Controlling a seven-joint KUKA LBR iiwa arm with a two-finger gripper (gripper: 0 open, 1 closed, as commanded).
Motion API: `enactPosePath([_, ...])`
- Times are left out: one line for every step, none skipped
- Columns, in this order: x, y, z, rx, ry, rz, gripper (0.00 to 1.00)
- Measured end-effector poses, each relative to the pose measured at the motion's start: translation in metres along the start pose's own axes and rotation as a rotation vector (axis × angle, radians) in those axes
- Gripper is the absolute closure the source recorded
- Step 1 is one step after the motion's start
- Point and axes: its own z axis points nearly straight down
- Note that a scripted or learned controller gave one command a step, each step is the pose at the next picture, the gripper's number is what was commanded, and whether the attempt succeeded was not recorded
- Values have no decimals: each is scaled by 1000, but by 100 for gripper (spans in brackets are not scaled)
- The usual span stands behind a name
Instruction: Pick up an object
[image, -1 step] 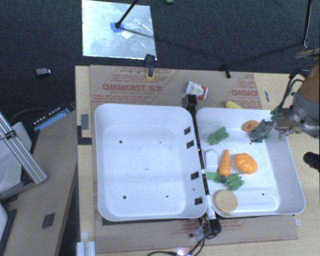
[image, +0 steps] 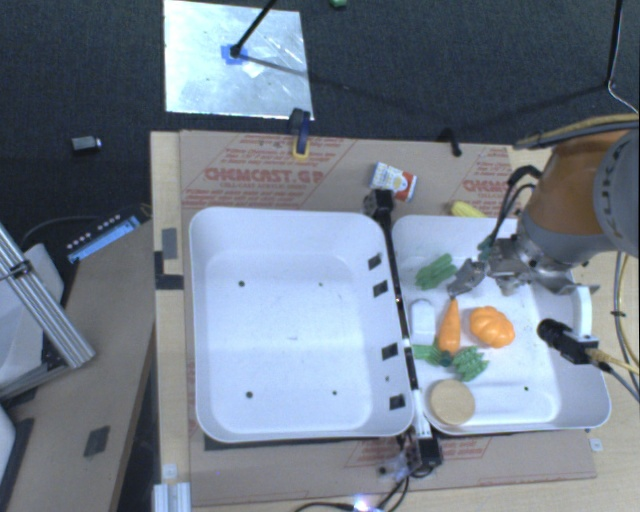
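My gripper (image: 487, 282) hangs over the right bin (image: 560, 400), open, with nothing between its fingers. Just below it lie an orange pumpkin-like toy (image: 491, 326) and an orange carrot (image: 450, 325). A green leafy toy (image: 434, 270) sits to the gripper's left. Lower in the bin are a green broccoli piece (image: 466, 363) and a tan round disc (image: 451, 402). The grey arm with its orange band (image: 565, 190) comes in from the right.
The left bin (image: 290, 320) stands beside the right one, divided from it by a black-clipped rim (image: 395, 320). A yellow item (image: 465, 210) and a small white and red object (image: 393, 180) lie on the cardboard behind the bins.
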Motion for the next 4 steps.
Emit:
enactPosePath([16, 27, 69, -2, -1, 1, 0])
enactPosePath([29, -5, 65, -3, -2, 7, 0])
enactPosePath([28, -3, 54, -9, -3, 6, 100])
enactPosePath([33, 72, 23, -17, -4, 1, 100])
